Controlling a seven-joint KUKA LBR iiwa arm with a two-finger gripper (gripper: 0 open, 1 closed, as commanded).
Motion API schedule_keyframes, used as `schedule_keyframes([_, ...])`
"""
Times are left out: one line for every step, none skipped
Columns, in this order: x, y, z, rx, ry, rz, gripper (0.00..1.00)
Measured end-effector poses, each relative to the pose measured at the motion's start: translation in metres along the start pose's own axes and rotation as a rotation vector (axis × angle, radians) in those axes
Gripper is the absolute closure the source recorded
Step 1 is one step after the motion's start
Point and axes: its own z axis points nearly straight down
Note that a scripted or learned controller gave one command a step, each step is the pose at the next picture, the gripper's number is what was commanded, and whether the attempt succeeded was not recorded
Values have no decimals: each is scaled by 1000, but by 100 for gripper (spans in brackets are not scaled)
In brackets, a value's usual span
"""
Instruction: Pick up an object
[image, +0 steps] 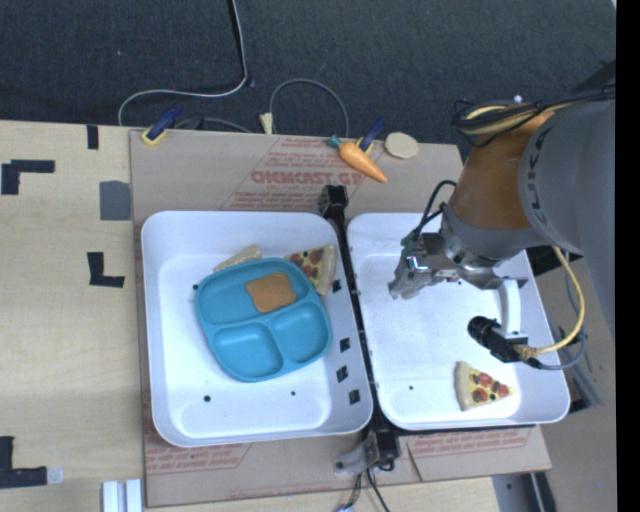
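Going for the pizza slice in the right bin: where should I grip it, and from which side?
Come straight down on the pizza slice. It lies flat near the front wall of the right bin, so a side approach looks blocked. Probably pinch across the two long edges, mid-slice, where it is narrower than at the crust end.

bins: 2 white bins (165, 330) side by side on cardboard sheet (290, 175) | above bins: toy carrot (361, 161), beige disc (402, 146) | bench: black tape marks (100, 270)
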Motion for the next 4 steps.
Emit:
schedule_keyframes([74,10,6,11,2,-1,100])
schedule_keyframes([126,17,-43,6,2,1,100])
schedule_keyframes([171,38,-43,10,1,3,100])
schedule_keyframes([287,17,-53,11,4,-5,100])
